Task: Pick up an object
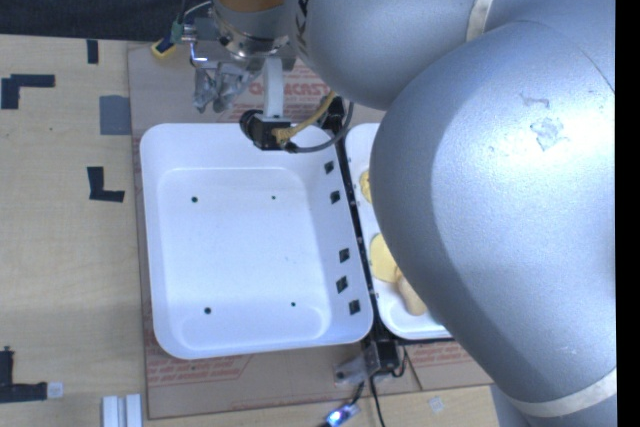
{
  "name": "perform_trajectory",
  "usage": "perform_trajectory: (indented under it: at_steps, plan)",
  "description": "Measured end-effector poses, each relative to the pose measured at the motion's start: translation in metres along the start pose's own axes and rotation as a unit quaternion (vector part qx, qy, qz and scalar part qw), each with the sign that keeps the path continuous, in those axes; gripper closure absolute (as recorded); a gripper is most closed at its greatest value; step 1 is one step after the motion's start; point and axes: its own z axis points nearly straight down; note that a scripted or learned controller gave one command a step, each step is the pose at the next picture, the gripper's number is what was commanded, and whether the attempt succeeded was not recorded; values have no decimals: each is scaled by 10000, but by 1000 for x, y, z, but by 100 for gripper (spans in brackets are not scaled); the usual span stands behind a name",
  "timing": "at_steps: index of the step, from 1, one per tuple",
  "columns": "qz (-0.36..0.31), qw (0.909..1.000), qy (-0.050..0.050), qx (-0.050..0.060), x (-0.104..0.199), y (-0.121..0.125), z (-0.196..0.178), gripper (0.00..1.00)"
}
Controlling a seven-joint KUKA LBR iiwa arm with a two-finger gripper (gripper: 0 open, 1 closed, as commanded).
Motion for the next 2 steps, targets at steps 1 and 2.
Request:
perform_trajectory:
  at_steps: [1,2]
  plan:
    - [23,10000,-8,8,4,-5,-52,100]
    - [24,10000,-6,7,4,-20,-106,100]
